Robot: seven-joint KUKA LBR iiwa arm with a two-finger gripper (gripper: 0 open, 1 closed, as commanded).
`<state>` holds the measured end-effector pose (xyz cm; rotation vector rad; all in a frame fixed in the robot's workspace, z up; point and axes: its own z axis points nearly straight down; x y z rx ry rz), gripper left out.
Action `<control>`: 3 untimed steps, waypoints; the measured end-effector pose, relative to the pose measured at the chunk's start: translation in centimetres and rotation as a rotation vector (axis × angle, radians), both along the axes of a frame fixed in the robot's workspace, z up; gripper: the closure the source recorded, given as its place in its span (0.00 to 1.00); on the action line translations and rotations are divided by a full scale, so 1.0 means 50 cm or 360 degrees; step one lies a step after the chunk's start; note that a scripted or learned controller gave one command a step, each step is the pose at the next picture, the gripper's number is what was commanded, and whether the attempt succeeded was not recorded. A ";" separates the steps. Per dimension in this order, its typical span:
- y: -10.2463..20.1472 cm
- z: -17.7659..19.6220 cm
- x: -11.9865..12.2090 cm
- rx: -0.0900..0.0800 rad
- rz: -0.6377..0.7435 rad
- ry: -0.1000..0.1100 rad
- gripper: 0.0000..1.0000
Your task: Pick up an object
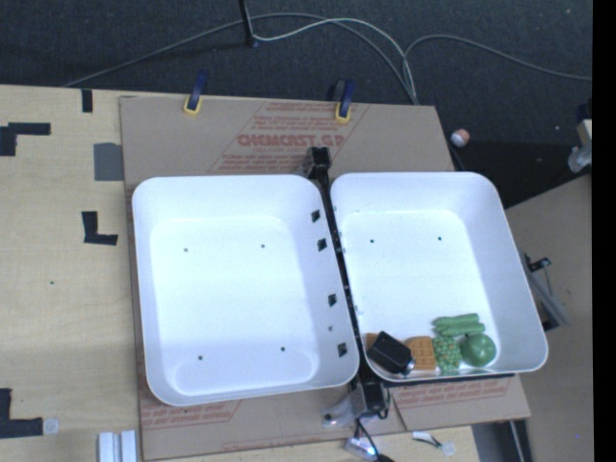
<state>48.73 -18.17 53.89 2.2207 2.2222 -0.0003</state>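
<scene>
The things to pick from all lie crowded in the near corner of the right bin (481, 200): a black object (390, 352) tilted against the wall beside the left bin (154, 205); a tan waffle-like piece (420, 351) touching it; a bumpy green piece (448, 354), a round green piece (478, 350) and a long green piece (457, 324) packed just beside; whether the jaws are wide or narrow I cannot tell. The crowding is the chief hazard; a descent onto one piece likely catches its neighbour too, or shoves the heap without closing on anything. The near wall is the second; a jaw coming down close to it may strike the rim or have no room to slip behind the black object. The round green piece probably rolls if nudged; the pieces themselves look small, so a slight aiming error could close on nothing.
</scene>
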 end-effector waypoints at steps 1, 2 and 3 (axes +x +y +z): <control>0.000 0.021 0.000 -0.0001 0.0001 -0.0001 1.00; 0.000 0.020 0.000 0.0000 0.0001 0.0000 0.00; 0.001 0.041 0.001 -0.0001 0.0002 -0.0001 1.00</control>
